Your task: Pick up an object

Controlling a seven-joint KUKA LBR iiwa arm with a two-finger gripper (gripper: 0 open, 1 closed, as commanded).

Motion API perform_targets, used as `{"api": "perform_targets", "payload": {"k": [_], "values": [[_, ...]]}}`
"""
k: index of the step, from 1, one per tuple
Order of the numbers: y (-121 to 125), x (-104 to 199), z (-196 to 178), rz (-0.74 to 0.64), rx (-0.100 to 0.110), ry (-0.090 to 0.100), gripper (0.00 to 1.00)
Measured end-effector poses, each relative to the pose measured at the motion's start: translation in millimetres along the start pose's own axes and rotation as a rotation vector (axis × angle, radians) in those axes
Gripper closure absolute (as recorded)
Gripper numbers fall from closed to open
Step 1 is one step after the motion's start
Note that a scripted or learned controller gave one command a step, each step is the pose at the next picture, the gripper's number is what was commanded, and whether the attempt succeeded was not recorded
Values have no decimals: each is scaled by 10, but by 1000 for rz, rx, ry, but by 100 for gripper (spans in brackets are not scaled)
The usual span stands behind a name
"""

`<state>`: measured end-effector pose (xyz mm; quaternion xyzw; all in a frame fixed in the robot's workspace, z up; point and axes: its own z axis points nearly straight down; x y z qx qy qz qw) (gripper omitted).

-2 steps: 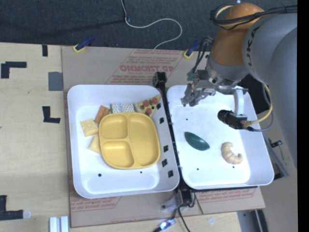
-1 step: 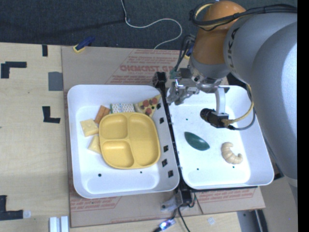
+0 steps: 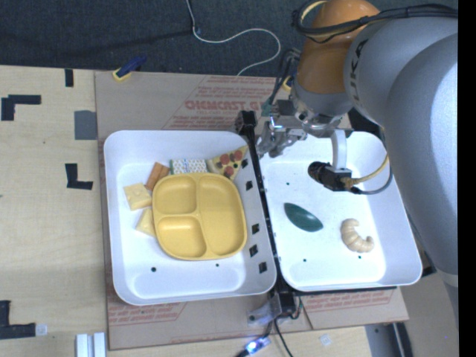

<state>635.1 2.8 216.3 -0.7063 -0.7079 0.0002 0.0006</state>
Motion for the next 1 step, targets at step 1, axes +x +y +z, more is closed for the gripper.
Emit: {"api": "perform_targets", "payload": {"k": [1], "values": [[-32,-23,-178,1,0,0,100]]}}
